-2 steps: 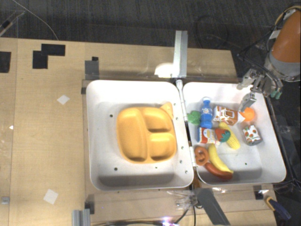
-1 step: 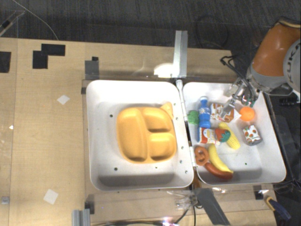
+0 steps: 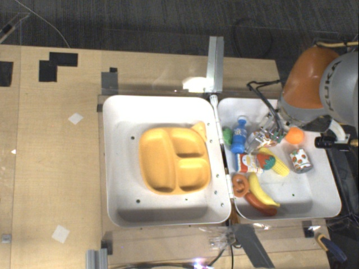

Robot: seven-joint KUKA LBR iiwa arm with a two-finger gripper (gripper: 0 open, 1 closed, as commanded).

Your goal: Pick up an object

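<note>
The arm [image 3: 322, 83] leans in from the upper right of the frame, its gripper [image 3: 268, 137] low in the right bin [image 3: 322, 203], down among the clutter there. Whether it has clamped on anything I cannot tell (the tip is lost in shiny bits). Just left of it stands a blue bottle [image 3: 240, 136]; an orange ball [image 3: 294, 135] sits just right. Below lie a banana [image 3: 261, 190] and a corn cob toy [image 3: 272, 163]. The left bin [image 3: 120, 206] carries a yellow divided tray [image 3: 174, 159] at centre.
</note>
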